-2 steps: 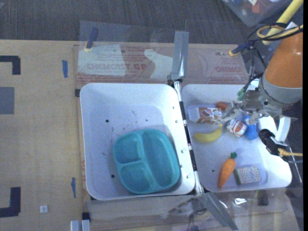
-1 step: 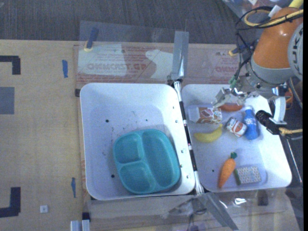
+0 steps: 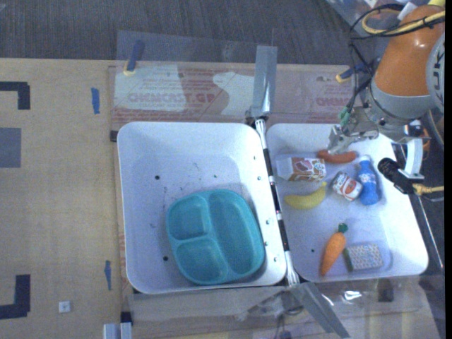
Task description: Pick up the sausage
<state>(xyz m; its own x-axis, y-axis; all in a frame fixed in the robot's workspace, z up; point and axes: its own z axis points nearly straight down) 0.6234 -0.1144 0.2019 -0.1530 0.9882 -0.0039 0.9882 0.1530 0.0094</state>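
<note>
Nearest, a small grey sponge point(image 3: 365, 257) hugs the right bin's point(image 3: 406, 240) front edge. My gripper point(image 3: 344, 138) hovers over the red sausage point(image 3: 337, 157) by the back edge (grip state: cannot tell); its rounded skin could roll away.

Two white bins point(image 3: 191, 136). One teal plate point(image 3: 214, 236), one sausage point(image 3: 339, 157), one banana point(image 3: 305, 200), one carrot point(image 3: 332, 251), one blue bottle point(image 3: 368, 183), one can point(image 3: 346, 186), one sponge point(image 3: 365, 257), one packet point(image 3: 306, 168).

Robotics lab: taped plywood bench point(image 3: 56, 189), two white bins point(image 3: 134, 189), industrial arm point(image 3: 402, 69) upper right, grey carpet.
</note>
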